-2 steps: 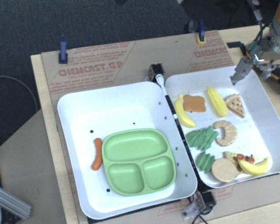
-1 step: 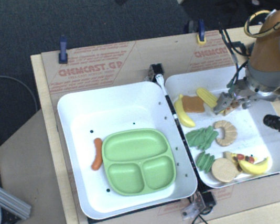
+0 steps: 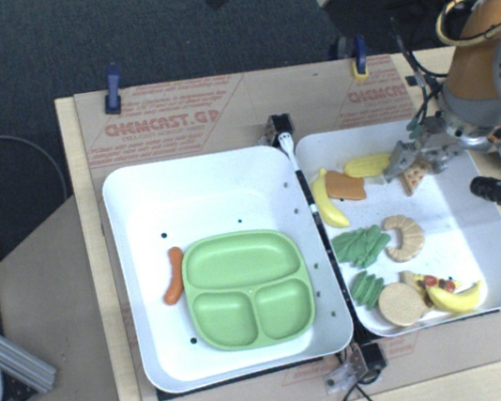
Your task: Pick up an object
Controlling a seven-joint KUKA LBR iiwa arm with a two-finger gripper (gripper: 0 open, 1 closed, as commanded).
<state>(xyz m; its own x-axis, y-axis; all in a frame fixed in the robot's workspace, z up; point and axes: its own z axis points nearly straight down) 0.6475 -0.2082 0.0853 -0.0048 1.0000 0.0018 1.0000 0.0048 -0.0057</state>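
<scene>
Jaws: down at the back of the right bin, and a small tan cracker (image 3: 413,180) sat right at the fingertips; whether they pinched it or just touched it, I could not tell.
Gripper (image 3: 412,161): low over the bin's far end, pointing left, the grey wrist and orange band behind it to the right.
Cracker: on the bin floor, just right of the yellow piece (image 3: 367,166) (corn, maybe).
Orange piece (image 3: 346,187): just beside the yellow piece, touching the top of the banana (image 3: 329,204).
Banana: along the left wall of the right bin (image 3: 493,230).
Green beans (image 3: 361,245): mid-bin, a second green clump (image 3: 367,290) below them.
Ringed biscuit (image 3: 404,237): right of the beans.
Round cookie (image 3: 402,304): at the near end, a second banana (image 3: 457,295) beside it with red bits on top.
Left bin (image 3: 137,261): held a green tray (image 3: 245,288) with three compartments.
Sausage (image 3: 173,274): orange, lying just left of the tray, on the bin floor.
</scene>
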